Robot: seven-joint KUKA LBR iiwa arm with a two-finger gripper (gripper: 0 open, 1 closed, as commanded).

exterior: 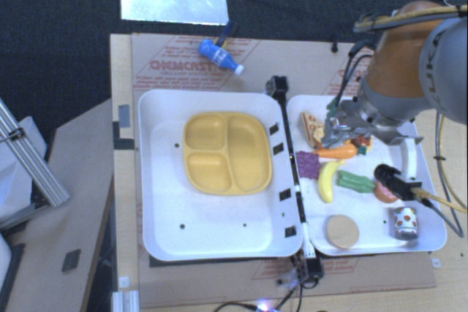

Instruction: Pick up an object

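Nearest the camera, along the front of the right bin [437,237], sit a round tan disc [341,231] and a small patterned can [405,222], well apart from each other. Behind them lie a green pepper-like piece [355,181], a yellow banana [327,180] and a purple bunch [307,164] against the divider between the bins. An orange carrot [337,153] lies across the middle, and a slice of pizza [314,128] rests toward the back left of that bin. A reddish piece [385,191] shows beside a black part of the arm.

Over the carrot hangs the tool [338,132], its metal end just above or touching it; from where I stand, whether it is spread or closed cannot be made out, and nothing is plainly gripped. The grey arm [409,66] with its orange band comes in from the right.

The left bin [157,226] carries a yellow divided plate [226,152] near its middle. Behind the bins, on the surface [124,69], a blue bottle [219,55] lies on its side.
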